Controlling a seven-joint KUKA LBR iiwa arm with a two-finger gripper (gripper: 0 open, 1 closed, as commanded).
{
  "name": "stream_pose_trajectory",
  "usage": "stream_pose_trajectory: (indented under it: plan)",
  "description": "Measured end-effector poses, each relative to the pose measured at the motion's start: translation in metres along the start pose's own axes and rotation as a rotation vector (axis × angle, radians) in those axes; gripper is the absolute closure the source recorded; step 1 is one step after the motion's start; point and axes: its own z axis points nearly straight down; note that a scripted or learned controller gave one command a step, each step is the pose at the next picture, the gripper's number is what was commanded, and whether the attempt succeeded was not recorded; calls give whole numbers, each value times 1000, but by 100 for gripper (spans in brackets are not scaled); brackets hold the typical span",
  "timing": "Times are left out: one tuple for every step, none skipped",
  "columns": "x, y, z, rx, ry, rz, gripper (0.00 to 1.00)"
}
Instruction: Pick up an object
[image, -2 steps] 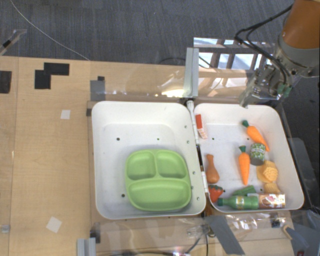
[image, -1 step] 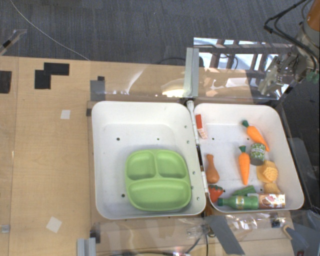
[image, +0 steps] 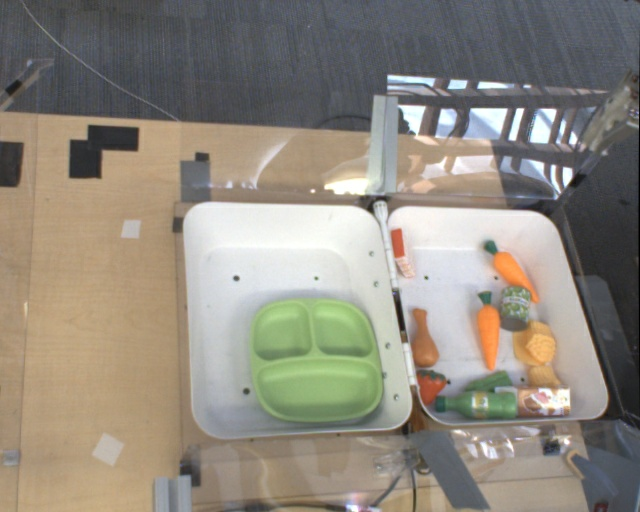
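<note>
Two white bins are sitting side by side on the wooden bench (image: 90, 330). The left bin (image: 215, 250) is holding a green divided plate (image: 315, 358), lying flat toward its near right corner. The right bin (image: 450, 240) is carrying all the small pieces: one toy carrot (image: 513, 271) tilted near the far right, a second carrot (image: 488, 334) lying lengthwise mid-bin, a small green-labelled can (image: 516, 307) wedged between them, and a brown drumstick (image: 425, 339) lying apart on the left. A green bottle (image: 503, 403) is lying on its side along the near wall, with a red-orange piece (image: 431, 385) just off its neck. Yellow, lumpy pieces (image: 538, 348) are crowding the right wall, and a small orange-and-white tube (image: 401, 253) is hugging the divider. No grasp is under way, and I cannot tell the state of the jaws. Likely trouble: the carrots, can and yellow pieces are touching or nearly so, so fingers descending there may be nudging neighbours or closing on two things. The bottle and tube are pressing against walls, leaving little finger room. The drumstick, lying clear, looks the safest target.
</note>
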Motion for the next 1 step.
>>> stream_pose_trajectory:
  plan:
    - [45,60,177,0,20,31,100]
